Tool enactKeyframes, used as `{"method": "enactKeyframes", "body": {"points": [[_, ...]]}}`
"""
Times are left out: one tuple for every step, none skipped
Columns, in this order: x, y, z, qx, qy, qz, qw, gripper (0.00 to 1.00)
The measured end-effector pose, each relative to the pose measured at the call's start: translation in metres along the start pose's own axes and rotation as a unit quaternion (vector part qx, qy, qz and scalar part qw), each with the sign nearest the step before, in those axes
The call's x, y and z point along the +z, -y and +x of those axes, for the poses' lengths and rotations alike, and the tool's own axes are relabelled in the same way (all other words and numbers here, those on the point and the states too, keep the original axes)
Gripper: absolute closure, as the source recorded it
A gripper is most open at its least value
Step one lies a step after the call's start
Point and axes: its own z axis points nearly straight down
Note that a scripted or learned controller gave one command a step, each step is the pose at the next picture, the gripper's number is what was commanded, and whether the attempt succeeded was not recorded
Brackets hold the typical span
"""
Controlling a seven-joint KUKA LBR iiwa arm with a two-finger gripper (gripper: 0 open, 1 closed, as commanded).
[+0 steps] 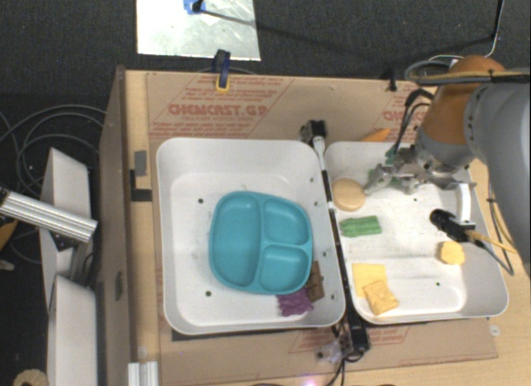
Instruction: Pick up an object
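Hovering tool (383, 175) low over right bin (415, 301) near tan bun (348, 194), lining up a grab; grip state unclear.

Grey arm (498, 119), orange band (452, 110), black cables (411, 123)

Fixed above the bench, looking down at a slant. Far enough off to take in both white bins whole: left bin (178, 235) near the middle, right bin (477, 293) toward the right edge. Beyond the bins, cardboard sheet (249, 106) under them and dark floor (66, 36) at the top. Arm (489, 119) entering from the right side, cropped by the edge. Cables (50, 135) and a metal rail (46, 214) at the left margin.
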Motion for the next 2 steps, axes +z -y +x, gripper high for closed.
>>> {"method": "enactKeyframes", "body": {"points": [[-0.004, -0.025, -0.022, 0.0, 0.0, -0.001, 1.0, 0.0], [-0.003, 0.019, -0.01, 0.002, -0.001, 0.003, 1.0, 0.0]]}}
